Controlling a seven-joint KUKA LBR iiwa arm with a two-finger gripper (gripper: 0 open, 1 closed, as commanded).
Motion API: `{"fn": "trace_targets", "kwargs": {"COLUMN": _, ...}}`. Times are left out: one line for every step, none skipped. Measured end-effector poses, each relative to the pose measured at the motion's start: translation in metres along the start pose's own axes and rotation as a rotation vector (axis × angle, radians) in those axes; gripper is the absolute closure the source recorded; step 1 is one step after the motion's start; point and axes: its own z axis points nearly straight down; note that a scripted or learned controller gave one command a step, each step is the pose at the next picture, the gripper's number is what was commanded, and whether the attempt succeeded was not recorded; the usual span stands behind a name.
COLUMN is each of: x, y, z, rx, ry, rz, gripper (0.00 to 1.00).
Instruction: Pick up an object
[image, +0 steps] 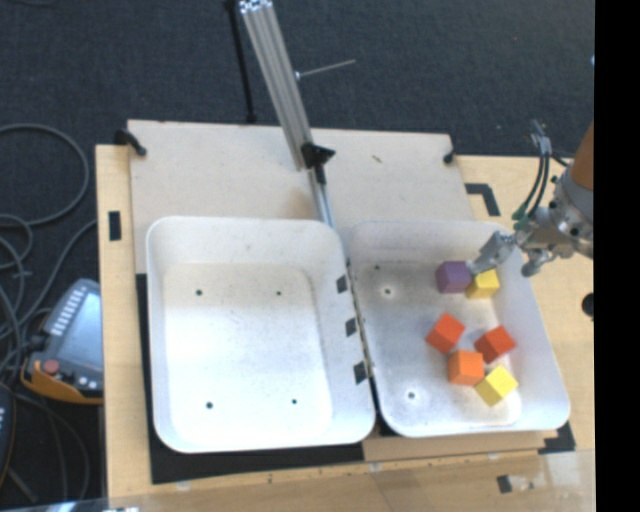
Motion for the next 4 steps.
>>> {"fn": "trace_targets", "kwargs": {"x": -0.011, "y": -0.015, "z": 0.128, "rx": -0.013, "ry": -0.004, "rz": 0.0, "gripper": 0.0}}
{"fn": "trace_targets", "kwargs": {"x": 0.018, "y": -0.028, "z": 0.145, "rx": -0.002, "ry": -0.002, "rz": 0.004, "gripper": 0.0}}
{"fn": "trace_targets", "kwargs": {"x": 0.047, "y": -0.044, "z": 0.159, "rx": -0.002, "ry": -0.001, "rz": 0.0, "gripper": 0.0}}
{"fn": "trace_targets", "kwargs": {"x": 0.045, "y": -0.042, "z": 0.147, "rx": -0.006, "ry": -0.001, "rz": 0.007, "gripper": 1.0}}
